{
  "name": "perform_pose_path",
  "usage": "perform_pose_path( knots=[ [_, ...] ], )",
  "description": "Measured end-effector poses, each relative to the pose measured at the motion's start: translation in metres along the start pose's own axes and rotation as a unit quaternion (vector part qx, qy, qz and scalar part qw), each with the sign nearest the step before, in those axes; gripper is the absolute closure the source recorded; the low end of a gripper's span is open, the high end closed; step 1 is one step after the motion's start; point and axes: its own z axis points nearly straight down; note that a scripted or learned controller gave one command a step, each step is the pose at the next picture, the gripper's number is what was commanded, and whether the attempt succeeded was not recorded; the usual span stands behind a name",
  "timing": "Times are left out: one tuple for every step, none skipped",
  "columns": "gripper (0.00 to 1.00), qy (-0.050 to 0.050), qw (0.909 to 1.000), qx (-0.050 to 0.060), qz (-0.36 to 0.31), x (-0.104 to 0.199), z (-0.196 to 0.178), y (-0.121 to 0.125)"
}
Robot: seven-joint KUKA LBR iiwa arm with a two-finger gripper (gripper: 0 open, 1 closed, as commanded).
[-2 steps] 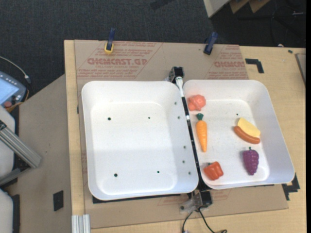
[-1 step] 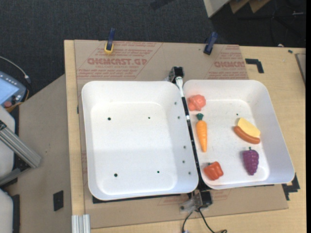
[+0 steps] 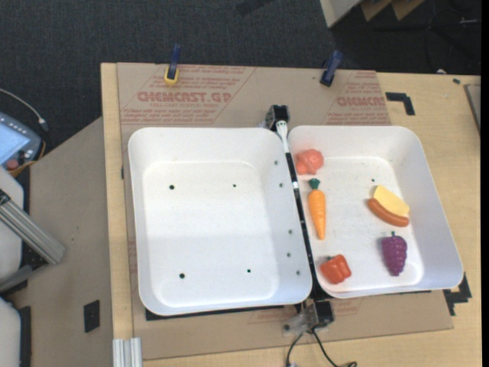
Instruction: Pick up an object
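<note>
Progress was nil; we saw five toys resting in the right bin: carrot at nine o'clock, grapes at four; whether the gripper was spread or pressed together, we could not tell.

"CHEMCAST GP" on brown board

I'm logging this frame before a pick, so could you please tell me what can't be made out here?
- Pink item, camera view: too small and blurred to identify.
- Red item, camera view: too blurred to name; it may be a pepper.
- Right bin, camera view: the floor under each toy is covered by the toy itself.
</note>
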Motion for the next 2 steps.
perform_pose_path(
  knots=[
    [1.00, 0.000, 1.0000, 0.002, 0.000, 0.035, 0.064, 0.002],
    [1.00, 0.000, 1.0000, -0.001, -0.001, 0.089, 0.066, 0.002]
  ],
)
